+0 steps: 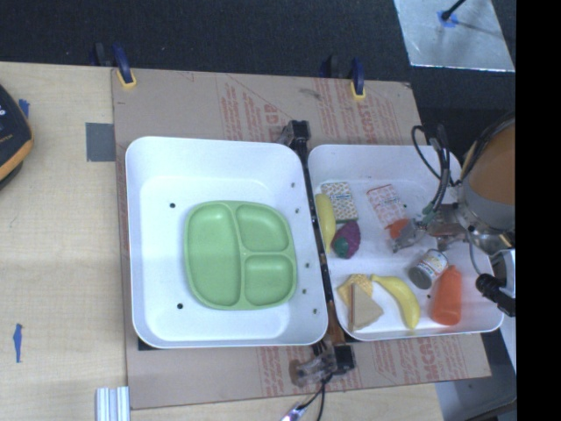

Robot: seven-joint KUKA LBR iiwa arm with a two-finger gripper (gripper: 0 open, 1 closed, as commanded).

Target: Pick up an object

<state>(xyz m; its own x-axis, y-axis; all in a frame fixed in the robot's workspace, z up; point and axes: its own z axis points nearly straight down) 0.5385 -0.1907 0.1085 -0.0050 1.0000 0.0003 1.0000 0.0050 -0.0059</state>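
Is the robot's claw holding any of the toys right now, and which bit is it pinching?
It cannot be told. The gripper is low in the right bin, beside a small orange piece and above the can, but no toy shows between its fingers.

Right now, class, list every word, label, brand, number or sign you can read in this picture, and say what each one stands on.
None can be read with certainty.
Red lettering on the cardboard sheet under the bins: repeated print, too blurred to read.
Small packet in the right bin: patterned print, too small to read.
White card with red marks in the right bin: illegible.
Small can near the pincer: label unreadable.
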